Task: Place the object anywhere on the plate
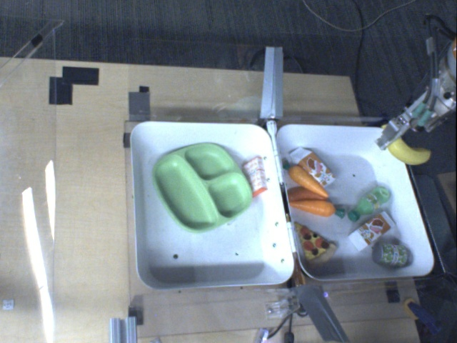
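Camera view, all places given from the green plate (203, 185).
Bench: pale wood-look top (78, 213), black tape marks up and left of the plate; dark carpet (178, 6) beyond, thin cable looping up and to the right.
Bins: two shallow white plastic trays, rounded corners; left bin (150, 256) holding the plate, right bin (357, 266) just right of it, a grey metal bar (272, 84) standing between them at the far side.
Plate: matte green, rounded, split into three compartments, lying at a slant.
Beside plate: small red-and-white packet (255, 175) touching its right edge.
Right bin contents: carton (315, 167), two orange carrots (308, 191), green bottle (369, 201), pizza slice (315, 241), second carton (373, 229), dark round item (392, 254).
Banana (409, 153): smooth yellow, curved, far right of the plate at the right bin's far right rim; long axis roughly left-right, ends curling upward.
Gripper (391, 136): just above the banana's left end; jaws' state cannot be told, nor contact with the fruit.
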Robot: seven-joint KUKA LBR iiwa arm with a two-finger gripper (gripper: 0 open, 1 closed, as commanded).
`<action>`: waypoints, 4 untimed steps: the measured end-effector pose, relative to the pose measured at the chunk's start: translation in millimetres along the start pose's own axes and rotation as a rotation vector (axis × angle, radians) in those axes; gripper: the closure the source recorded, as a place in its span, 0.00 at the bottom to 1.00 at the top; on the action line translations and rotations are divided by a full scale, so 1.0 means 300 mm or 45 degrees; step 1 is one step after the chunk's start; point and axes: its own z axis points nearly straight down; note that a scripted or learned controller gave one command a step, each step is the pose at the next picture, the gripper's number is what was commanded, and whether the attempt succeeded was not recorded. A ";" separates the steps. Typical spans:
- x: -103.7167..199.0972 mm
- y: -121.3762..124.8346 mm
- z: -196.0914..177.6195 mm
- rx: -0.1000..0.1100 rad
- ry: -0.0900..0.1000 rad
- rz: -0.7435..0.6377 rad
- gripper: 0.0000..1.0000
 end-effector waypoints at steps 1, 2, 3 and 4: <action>0.043 -0.005 0.122 0.002 0.003 -0.124 1.00; 0.250 0.117 0.350 0.001 0.005 -0.461 1.00; 0.656 0.181 0.528 0.002 0.008 -0.576 1.00; 0.815 0.675 0.598 0.000 0.009 -0.617 1.00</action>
